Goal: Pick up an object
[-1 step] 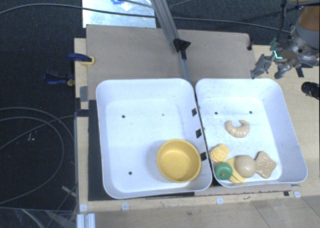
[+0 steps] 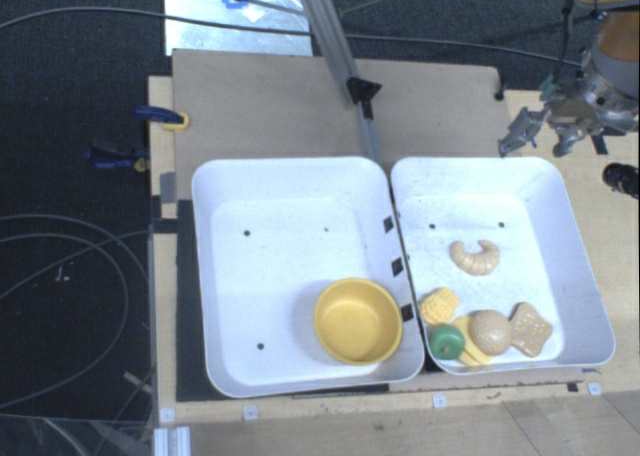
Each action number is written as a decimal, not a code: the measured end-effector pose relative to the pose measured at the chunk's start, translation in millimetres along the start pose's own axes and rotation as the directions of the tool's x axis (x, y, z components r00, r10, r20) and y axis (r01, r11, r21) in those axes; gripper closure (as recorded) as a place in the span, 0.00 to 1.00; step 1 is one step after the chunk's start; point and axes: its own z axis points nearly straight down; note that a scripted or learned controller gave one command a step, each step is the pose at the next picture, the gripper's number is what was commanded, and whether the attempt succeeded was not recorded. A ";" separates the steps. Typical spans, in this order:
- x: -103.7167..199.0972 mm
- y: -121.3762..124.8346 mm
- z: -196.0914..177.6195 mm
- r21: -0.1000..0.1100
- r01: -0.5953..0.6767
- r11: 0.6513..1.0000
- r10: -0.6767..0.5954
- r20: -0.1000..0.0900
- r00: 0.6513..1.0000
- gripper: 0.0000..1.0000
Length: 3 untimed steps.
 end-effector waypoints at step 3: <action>10.5 -0.4 140.9 0.003 0.001 1.000 -0.001 0.000 1.000 0.00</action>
